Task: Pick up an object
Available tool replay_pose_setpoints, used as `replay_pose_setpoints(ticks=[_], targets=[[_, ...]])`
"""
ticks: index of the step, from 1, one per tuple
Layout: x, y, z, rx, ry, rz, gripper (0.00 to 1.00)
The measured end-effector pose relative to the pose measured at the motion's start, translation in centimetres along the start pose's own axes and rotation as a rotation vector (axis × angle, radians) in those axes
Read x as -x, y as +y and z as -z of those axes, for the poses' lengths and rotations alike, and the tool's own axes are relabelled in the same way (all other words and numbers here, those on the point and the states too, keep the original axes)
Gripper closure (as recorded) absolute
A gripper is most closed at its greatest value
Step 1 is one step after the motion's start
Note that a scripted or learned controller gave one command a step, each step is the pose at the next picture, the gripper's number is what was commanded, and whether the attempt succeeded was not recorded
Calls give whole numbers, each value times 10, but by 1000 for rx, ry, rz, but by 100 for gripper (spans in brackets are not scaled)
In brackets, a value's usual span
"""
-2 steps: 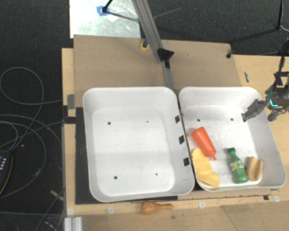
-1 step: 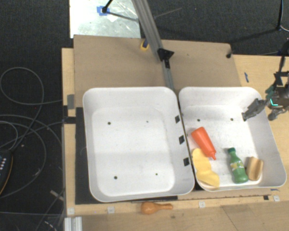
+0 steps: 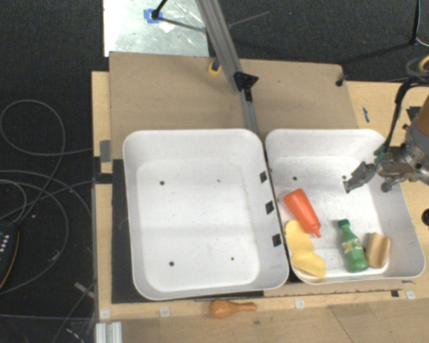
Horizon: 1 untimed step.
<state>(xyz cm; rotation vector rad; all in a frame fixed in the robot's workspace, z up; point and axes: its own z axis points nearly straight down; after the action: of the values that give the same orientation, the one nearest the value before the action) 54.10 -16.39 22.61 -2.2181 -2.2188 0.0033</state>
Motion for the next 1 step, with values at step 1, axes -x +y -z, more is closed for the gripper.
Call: replay_pose_setpoints(ticks=[1], targets=[[-6,1,-61,-1,1,0,0]])
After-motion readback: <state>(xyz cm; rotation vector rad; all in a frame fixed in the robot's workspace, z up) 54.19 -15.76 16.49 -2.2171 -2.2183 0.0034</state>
